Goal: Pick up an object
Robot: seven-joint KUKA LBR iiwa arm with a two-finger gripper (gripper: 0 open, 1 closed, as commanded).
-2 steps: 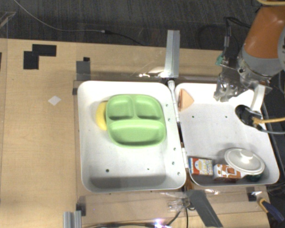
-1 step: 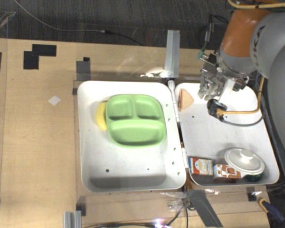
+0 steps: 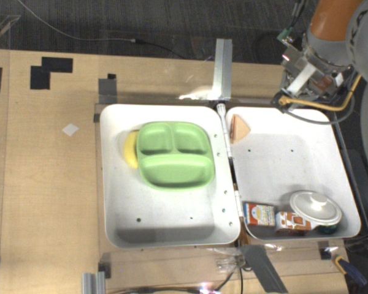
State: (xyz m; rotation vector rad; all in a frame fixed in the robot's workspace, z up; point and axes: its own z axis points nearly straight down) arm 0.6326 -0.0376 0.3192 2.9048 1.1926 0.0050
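Carton (image 3: 276,217) lies flat, long axis left-right, touching lid (image 3: 316,208).

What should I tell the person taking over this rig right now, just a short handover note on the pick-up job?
Gripper: above the far right corner of the right bin, outside its rim; open or shut is not readable, and nothing is seen in it.
Left bin: green divided plate lying over a yellow item at its left edge.
Right bin: orange-tan wedge at the far left corner; small carton, brown packet and white lidded bowl along the near edge.
Done: no pick visible.
Left: choose an object, descend, grasp, lift.
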